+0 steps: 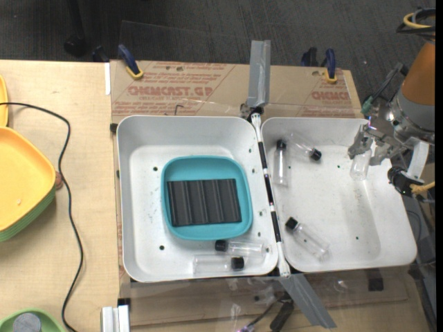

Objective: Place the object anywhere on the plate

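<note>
The pincer (pixel 365 159) hangs over the right bin's (pixel 387 254) far edge; whether it grips a vial, I cannot tell. The plate (pixel 169 216) sits in the left bin (pixel 138 144), well apart, so a slippery vial (pixel 306 235) could drop.

A stack of yellow and green plastic dishes (pixel 19 185) sits on the light wooden table (pixel 55 88), beside a thin black cable (pixel 69 206) and blue-handled clamps (pixel 129 59).
</note>
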Controlling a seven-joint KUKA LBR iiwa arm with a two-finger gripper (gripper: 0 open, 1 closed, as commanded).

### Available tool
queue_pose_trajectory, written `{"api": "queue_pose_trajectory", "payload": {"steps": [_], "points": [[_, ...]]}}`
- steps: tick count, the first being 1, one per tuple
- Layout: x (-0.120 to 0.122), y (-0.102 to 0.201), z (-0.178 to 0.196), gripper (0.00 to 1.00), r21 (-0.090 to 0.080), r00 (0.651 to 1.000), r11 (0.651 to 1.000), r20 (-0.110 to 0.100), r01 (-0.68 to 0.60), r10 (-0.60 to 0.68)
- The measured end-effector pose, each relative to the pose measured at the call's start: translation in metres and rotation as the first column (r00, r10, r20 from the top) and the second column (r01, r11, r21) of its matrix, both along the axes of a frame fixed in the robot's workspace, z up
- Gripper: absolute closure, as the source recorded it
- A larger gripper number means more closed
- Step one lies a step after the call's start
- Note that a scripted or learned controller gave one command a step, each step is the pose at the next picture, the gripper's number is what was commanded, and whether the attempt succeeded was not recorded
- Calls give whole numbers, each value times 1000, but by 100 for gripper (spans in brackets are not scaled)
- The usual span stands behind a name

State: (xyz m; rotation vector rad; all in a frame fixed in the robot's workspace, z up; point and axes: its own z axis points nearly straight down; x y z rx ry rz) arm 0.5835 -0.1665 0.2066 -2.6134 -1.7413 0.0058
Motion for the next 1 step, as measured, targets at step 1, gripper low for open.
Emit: {"api": "queue_pose_trajectory", "payload": {"steps": [1], "points": [[0, 0, 0, 0, 0, 1000, 1000, 0, 0, 0]]}}
